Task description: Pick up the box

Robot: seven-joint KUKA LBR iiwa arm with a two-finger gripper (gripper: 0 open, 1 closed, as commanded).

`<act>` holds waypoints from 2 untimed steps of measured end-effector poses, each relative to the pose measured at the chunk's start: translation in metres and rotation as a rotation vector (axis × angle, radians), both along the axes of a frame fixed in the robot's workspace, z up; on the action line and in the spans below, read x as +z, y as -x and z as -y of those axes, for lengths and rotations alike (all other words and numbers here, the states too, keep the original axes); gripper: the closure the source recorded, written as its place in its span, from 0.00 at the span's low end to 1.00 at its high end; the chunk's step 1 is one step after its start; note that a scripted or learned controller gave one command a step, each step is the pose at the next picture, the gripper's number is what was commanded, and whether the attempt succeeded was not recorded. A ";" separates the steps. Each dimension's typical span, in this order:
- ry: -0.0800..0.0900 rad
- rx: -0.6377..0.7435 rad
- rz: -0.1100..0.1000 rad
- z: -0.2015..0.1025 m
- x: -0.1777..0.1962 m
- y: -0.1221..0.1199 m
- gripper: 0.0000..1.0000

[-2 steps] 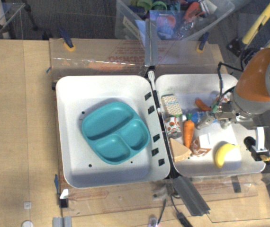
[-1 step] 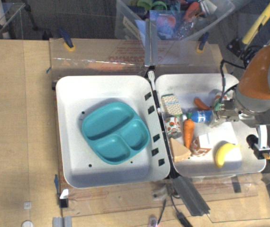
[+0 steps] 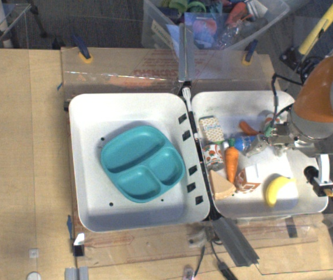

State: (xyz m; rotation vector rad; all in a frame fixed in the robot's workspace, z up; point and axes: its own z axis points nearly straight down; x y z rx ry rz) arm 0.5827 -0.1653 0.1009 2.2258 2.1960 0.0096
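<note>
Across the middle of the wooden bench (image 3: pixel 20 156), two shallow white bins stand side by side, their inner walls touching along a black-clipped seam. Left bin (image 3: pixel 90 112): holds a teal tray (image 3: pixel 142 163) with three compartments, lying at a slant near the bin's centre. Right bin (image 3: pixel 225 101): holds a cluster of small items along its left wall and floor.

Arm (image 3: pixel 324 95): grey, with an orange band, entering from the right edge over the right bin's far right side. Gripper (image 3: pixel 270 134): low over the bin's upper middle, near a blue item and a red item; whether its fingers are apart or together cannot be told, as cables and housing obscure them.

Box (image 3: pixel 211 128): a small carton with a pale, patterned face, lying against the right bin's left wall near its upper end, well apart from the gripper. Just below it sits a second small carton (image 3: pixel 214 155) with red and white print. Beside that, an orange carrot (image 3: pixel 231 163) lies lengthwise. Lower down are a tan wedge (image 3: pixel 222 185), a brown-and-white carton (image 3: pixel 247 181), and a yellow banana (image 3: pixel 276 189).

Behind the bins, a clear tub (image 3: pixel 155 7) holds assorted coloured objects. Dark floor shows beyond the bench.
</note>
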 end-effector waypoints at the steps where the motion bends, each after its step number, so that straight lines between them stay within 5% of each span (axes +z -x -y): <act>1: -0.006 0.105 -0.006 0.028 -0.010 -0.025 0.00; 2: 0.002 0.103 0.002 0.030 0.001 -0.027 1.00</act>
